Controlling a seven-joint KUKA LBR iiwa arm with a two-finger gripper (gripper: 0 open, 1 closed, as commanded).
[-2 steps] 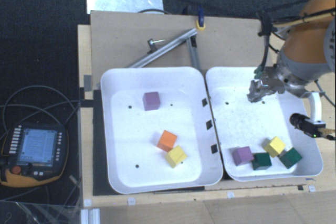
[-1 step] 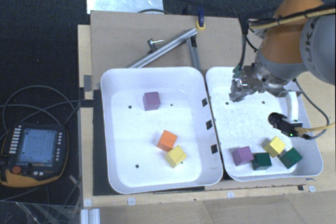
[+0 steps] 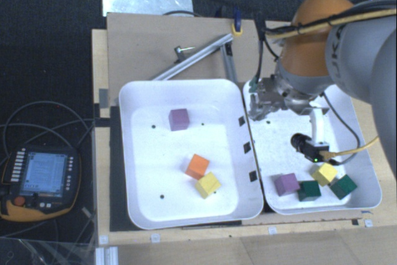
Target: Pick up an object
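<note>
The gripper hangs over the right bin, upper right. Its grip I cannot tell. Blocks wait lower right.

The grey arm comes in from three o'clock, its thick upper link crossing the upper right of the scene. The orange band bulges at about one o'clock from the middle, sitting just above the wrist. Below it the wrist turns downward and toward nine o'clock, ending in the gripper, a cluster of pale metal parts pointing down. Whether its fingers are apart or together cannot be told from here.
</note>
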